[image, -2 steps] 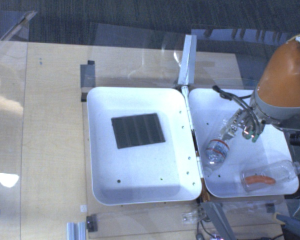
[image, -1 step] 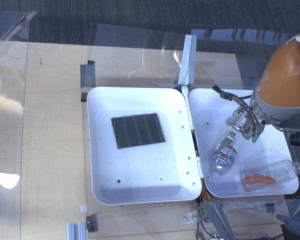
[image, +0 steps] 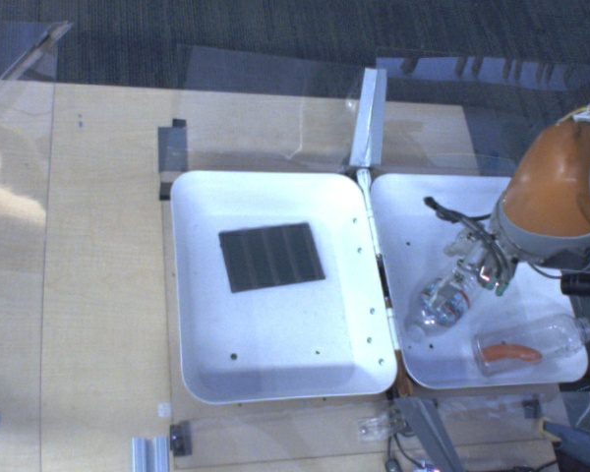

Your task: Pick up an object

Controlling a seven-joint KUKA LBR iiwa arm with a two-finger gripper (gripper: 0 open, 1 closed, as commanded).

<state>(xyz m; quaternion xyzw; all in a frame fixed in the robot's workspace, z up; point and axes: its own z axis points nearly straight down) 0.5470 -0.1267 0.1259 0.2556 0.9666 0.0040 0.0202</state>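
My gripper (image: 454, 288) reaches down into the right bin (image: 403, 214), pointing toward its left front part. Right at its tip lies a small clear, shiny object (image: 435, 311); I cannot make out whether it touches the tip. A clear plastic bottle (image: 531, 345) with something orange inside lies on its side in the right bin's front corner, to the right of the gripper. A dark grey ribbed rectangular pad (image: 271, 257) lies flat in the left bin (image: 275, 362), far from the gripper.
A raised divider (image: 376, 264) runs between the two bins. The arm's orange band (image: 559, 185) hangs over the right bin's far right side. A metal bracket (image: 367, 116) stands behind the bins.
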